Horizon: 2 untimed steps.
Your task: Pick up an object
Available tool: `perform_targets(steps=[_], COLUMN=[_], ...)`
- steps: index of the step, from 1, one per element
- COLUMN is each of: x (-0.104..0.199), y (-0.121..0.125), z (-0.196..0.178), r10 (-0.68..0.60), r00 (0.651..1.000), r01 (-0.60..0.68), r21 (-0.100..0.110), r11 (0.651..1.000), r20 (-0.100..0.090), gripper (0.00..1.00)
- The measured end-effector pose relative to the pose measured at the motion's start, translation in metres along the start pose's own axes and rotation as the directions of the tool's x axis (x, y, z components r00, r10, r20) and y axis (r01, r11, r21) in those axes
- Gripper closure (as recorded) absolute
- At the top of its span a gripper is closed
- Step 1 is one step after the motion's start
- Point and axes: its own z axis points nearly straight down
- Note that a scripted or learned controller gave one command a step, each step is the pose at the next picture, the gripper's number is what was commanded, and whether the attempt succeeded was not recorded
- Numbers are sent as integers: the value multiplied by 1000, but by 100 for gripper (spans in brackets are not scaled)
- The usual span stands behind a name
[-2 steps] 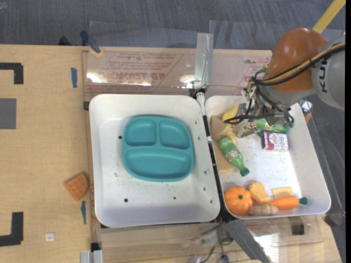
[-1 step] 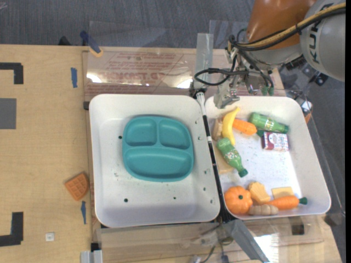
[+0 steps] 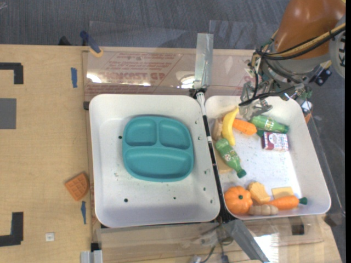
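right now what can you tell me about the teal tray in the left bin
The teal tray is a rounded, plastic-looking plate with three compartments: two smaller ones along its far side and one wide one along the near side, split by raised ridges. It lies flat and right way up near the middle of the left bin, resting on the bin floor. Nothing sits in its compartments, and nothing else touches it. The gripper is over the right bin, well away from it.

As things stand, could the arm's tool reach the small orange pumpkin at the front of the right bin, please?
Probably yes. The small orange pumpkin sits uncovered at the near-left corner of the right white bin, open from above. The tool is over the far end; the bin wall and a tan block crowd its sides.
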Motion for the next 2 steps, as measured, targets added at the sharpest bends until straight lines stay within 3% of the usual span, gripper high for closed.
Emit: perform_targets(steps=[1, 2], x=[-2, 56], y=[2, -14], z=[-1, 107], r10=[-3, 185], r00=[1000, 983], r01=[3, -185], r21=[0, -4], r11=[1000, 983], r20=[2, -6], gripper=[0, 0])
